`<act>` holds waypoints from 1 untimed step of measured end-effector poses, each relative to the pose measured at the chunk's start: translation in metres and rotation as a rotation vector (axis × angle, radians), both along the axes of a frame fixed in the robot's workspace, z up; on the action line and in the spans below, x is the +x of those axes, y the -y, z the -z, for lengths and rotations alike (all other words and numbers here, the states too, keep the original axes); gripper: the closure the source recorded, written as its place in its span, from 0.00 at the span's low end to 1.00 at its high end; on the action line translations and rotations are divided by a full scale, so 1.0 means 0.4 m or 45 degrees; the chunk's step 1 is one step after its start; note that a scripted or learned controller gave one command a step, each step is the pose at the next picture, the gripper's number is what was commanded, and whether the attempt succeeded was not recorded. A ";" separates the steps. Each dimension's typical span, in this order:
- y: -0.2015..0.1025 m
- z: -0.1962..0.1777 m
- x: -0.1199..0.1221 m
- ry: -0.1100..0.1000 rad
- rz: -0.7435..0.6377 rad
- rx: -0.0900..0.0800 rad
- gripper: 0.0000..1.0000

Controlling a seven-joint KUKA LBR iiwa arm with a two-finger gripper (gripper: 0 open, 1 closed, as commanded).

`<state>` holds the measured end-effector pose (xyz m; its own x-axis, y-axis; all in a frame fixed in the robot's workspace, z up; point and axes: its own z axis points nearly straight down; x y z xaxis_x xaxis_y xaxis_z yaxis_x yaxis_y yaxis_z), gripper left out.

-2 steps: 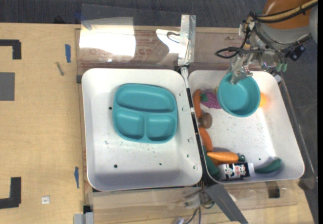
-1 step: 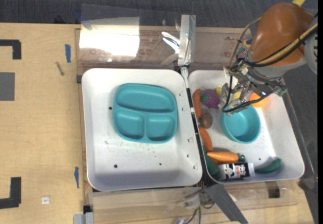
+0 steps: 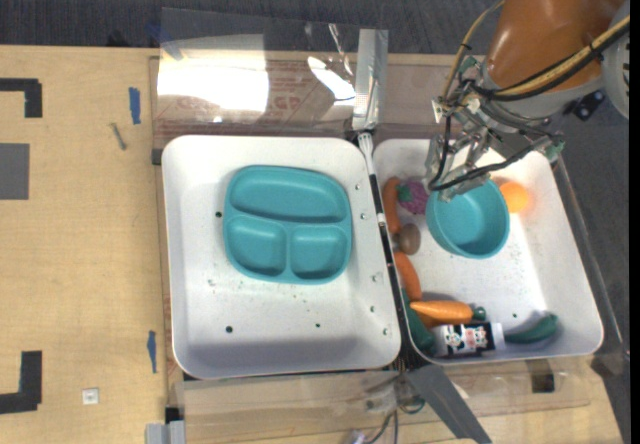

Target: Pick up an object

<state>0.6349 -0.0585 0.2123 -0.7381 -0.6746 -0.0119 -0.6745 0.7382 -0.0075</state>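
In the right bin point(image 3: 552, 272) a teal bowl point(image 3: 470, 224) stands near the back. My gripper point(image 3: 446, 182) hangs from the grey wrist with the orange band, right over the bowl's back left rim. An orange ball point(image 3: 515, 196) lies just right of the bowl. A purple and green piece point(image 3: 412, 197) and a brown sausage-like item point(image 3: 391, 202) lie to the bowl's left. Along the front edge lie an orange carrot point(image 3: 440, 311), a dark bottle with a white label point(image 3: 466, 337) and a green vegetable point(image 3: 531, 329).
The left bin point(image 3: 190, 262) holds a teal divided plate point(image 3: 288, 224). The two bins meet at a raised divider point(image 3: 378, 222). Another orange piece point(image 3: 407, 275) and a small brown item point(image 3: 410, 240) lie beside that divider. A clear plastic sheet lies behind the bins.
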 end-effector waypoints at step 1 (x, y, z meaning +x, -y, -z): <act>-0.146 0.039 0.082 -0.009 -0.091 0.003 1.00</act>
<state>0.6676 -0.0002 0.1968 -0.6881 -0.7256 -0.0087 -0.7256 0.6881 -0.0007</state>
